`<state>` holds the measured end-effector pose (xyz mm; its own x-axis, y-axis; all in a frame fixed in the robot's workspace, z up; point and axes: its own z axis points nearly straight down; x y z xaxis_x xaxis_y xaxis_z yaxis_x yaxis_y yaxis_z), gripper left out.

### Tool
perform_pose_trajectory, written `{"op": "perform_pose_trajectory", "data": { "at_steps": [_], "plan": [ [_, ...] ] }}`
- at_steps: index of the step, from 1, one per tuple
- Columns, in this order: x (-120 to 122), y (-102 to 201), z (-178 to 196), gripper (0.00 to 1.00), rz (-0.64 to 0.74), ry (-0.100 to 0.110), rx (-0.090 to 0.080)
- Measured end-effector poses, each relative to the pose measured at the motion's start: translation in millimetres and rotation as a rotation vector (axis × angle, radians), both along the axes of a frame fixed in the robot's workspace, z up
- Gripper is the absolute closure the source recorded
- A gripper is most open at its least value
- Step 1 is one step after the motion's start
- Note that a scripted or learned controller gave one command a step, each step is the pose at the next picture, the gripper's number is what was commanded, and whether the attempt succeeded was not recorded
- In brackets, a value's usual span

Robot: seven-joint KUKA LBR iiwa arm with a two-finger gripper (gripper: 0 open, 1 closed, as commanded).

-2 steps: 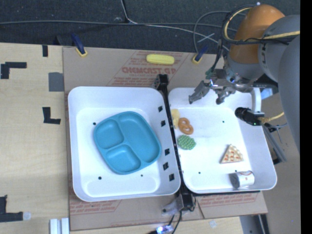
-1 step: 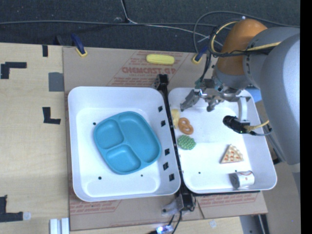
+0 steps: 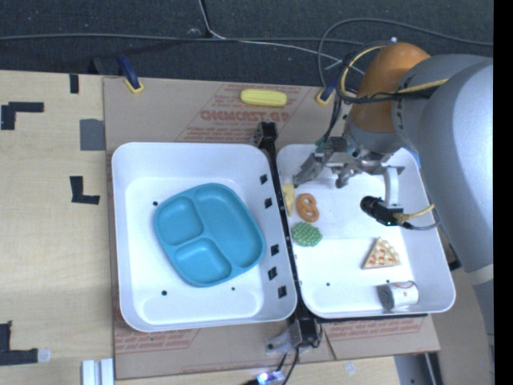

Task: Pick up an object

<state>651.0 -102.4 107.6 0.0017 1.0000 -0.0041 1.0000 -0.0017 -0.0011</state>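
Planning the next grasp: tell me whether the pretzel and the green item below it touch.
Cannot tell. In the camera view the pretzel sits just above the green item; their edges nearly meet, with no plain gap or contact.

My surface (image 3: 48,239) is pale wood with black angular marks scattered along its left side and a grey square patch (image 3: 92,133) near its far left part. A brown cardboard sheet (image 3: 216,115) with red lettering lies over its middle, held at its far edge by two clamps, one (image 3: 131,77) at the left corner and one (image 3: 325,95) further right. Beyond the surface's far edge lies dark carpet (image 3: 96,14), crossed by thin cables (image 3: 204,18). The light is even and dim.
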Motion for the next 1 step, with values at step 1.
{"op": "perform_pose_trajectory", "data": {
  "at_steps": [1],
  "plan": [
    [0.7,2.4,8.6,1.0,0.003,0.0,0.002]
  ]
}}
